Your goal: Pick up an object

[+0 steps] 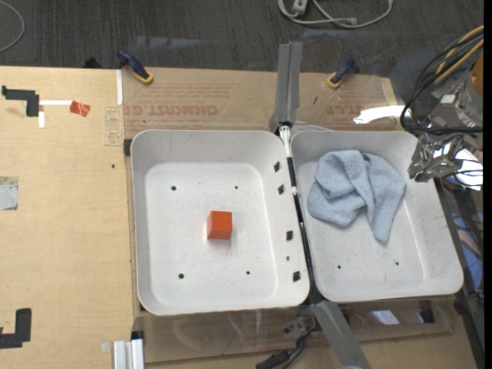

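An orange-red cube (220,225) rests near the middle of the left white bin (154,275). A crumpled light blue cloth (355,190) lies in the upper half of the right white bin (430,279). My gripper (427,164) hovers at the right bin's upper right rim, just right of the cloth and apart from it. Its metal parts are small and glinting, and nothing shows between them.
A grey divider post (288,83) runs between the bins at the back. Clamps (135,66) and cardboard sit behind the bins. Cables (446,75) hang by the arm on the right. A wooden bench top (54,221) spreads to the left.
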You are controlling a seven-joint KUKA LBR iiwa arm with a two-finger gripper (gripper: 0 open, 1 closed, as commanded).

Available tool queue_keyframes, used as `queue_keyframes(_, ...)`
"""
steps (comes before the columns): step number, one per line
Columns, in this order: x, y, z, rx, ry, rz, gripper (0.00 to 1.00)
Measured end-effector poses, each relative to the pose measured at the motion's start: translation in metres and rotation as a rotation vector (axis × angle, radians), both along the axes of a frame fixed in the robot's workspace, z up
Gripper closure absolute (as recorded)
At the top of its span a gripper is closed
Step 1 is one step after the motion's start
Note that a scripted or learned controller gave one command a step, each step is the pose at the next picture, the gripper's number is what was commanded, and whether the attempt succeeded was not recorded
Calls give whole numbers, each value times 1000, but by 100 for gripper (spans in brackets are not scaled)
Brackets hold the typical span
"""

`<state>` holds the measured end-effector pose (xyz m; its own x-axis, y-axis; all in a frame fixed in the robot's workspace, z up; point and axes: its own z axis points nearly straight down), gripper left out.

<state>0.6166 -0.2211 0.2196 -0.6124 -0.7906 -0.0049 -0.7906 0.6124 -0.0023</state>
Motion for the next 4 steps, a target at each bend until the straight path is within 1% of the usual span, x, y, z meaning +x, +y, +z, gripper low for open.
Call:
queue_keyframes(1, 44, 0, -13, 0, -2, 103, 100)
queue_keyframes(2, 44, 1, 2, -2, -3, 546, 100)
queue_keyframes(3, 44, 1, 6, -2, -2, 797, 100)
queue_keyframes(4, 43, 16, 3, -2, -3, 1381, 100)
